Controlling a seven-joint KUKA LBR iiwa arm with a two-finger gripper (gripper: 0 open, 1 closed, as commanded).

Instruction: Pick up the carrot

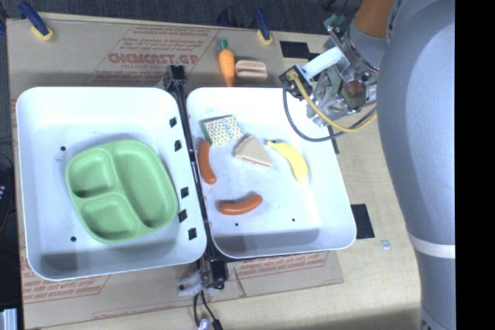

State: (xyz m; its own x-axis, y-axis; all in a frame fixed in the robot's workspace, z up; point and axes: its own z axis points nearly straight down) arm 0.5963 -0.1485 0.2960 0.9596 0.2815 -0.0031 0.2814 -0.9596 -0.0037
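One carrot (225, 63), two sausages (239, 204), two bins (46, 100); gripper (326, 100) grasp state unclear

Carrot (226, 64): small, orange w/ green top, laid on cardboard outside the bins, just behind right bin's back-left rim, green end pointed away, approx. upright in view.

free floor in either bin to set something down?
Right bin: bare floor along the near wall, in front of the sausage, and the far-right corner behind the banana. Its centre-left is crowded. Left bin: the green tray leaves a bare strip along the far wall.
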